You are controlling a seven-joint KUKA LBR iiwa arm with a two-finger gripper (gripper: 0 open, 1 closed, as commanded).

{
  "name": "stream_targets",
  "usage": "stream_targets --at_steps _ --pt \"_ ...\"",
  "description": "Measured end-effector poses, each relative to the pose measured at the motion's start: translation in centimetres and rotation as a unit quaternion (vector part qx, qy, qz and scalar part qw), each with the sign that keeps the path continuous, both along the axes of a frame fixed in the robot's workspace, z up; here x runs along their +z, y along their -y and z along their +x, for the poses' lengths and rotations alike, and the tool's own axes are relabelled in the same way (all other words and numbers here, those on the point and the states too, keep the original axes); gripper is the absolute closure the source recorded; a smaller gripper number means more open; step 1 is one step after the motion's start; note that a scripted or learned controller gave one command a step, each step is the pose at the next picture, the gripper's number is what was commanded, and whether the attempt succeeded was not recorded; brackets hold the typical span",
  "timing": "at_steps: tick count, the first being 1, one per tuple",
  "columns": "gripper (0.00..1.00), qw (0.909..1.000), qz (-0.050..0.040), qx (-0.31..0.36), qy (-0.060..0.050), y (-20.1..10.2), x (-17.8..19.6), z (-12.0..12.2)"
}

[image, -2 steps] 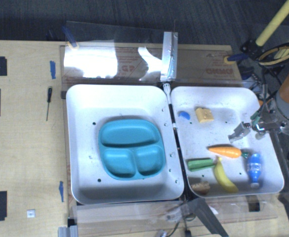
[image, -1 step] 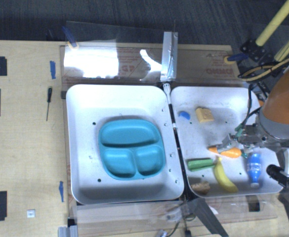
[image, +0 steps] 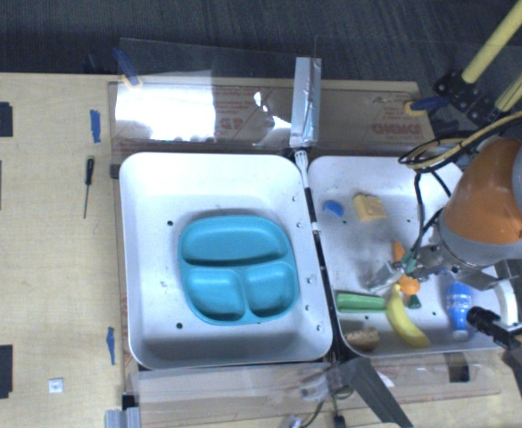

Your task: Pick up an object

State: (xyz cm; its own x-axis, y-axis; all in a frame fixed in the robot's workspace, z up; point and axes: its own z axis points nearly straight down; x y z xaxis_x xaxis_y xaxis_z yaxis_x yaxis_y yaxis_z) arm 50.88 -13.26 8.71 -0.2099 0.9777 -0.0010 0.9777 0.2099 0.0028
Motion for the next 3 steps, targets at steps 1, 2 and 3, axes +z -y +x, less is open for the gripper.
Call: stream_targets --at_steps 1,2,3 --pt "0.00 0.9993 -0.0008 0.039 0.003 -0.8 0.1 -1.3" --pt "1.00 0.9992 0.0001 0.040 0.005 -0.9 1.1 -1.1" --pt "1.00 0.9984 0.0005 0.056 0.000 -2.3 8.3 -2.1"
